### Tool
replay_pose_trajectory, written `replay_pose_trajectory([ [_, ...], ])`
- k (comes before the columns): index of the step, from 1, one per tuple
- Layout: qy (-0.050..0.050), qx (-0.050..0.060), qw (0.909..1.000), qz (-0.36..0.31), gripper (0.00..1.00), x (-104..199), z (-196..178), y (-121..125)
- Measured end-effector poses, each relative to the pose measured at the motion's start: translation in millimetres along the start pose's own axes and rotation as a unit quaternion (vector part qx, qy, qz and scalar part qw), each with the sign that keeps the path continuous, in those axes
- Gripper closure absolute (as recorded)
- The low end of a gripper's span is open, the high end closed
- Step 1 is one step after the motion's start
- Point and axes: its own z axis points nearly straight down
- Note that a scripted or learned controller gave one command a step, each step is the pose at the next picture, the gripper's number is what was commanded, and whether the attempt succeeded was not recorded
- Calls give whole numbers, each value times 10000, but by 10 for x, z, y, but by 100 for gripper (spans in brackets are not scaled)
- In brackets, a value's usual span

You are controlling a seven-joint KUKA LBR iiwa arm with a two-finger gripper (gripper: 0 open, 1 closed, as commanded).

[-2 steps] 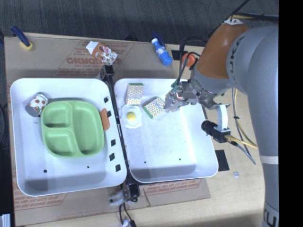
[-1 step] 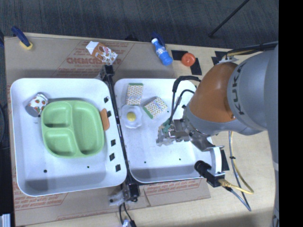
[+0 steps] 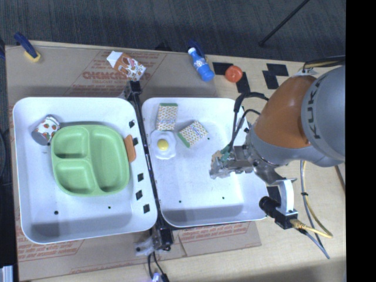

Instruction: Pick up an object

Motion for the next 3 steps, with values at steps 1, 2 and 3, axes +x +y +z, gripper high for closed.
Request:
replay_pose_trajectory([
  [1,3,-2,10000,-20,100,572,-104,427],
  [2,1,-1,10000,-15,0,566,-104,425],
  [3,-3,23,10000,-24,0,431,835,911],
])
